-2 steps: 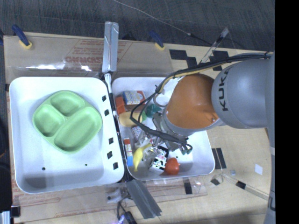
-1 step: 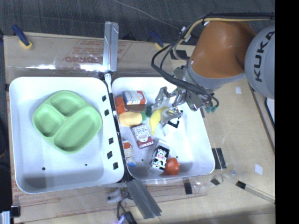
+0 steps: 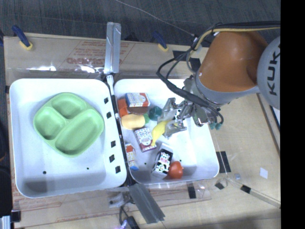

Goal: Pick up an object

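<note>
My gripper (image 3: 173, 119) hangs low over the middle of the right bin (image 3: 200, 151), its metal fingers pointing left and down toward a yellow banana-shaped toy (image 3: 159, 128). The fingertips sit right at that toy's upper end; whether they grip it I cannot make out. Around it lie a yellow oval piece (image 3: 133, 121), a small red-and-white box (image 3: 137, 99), a teal object (image 3: 155, 112), a patterned red carton (image 3: 144, 139), a black-and-white carton (image 3: 163, 161) and a red ball (image 3: 175, 170).
The left bin (image 3: 28, 175) holds a green divided plate (image 3: 68, 123). A metal divider bar (image 3: 112, 46) runs between the bins at the back. Black cables loop off the orange-banded wrist (image 3: 228, 63) above the right bin's far edge.
</note>
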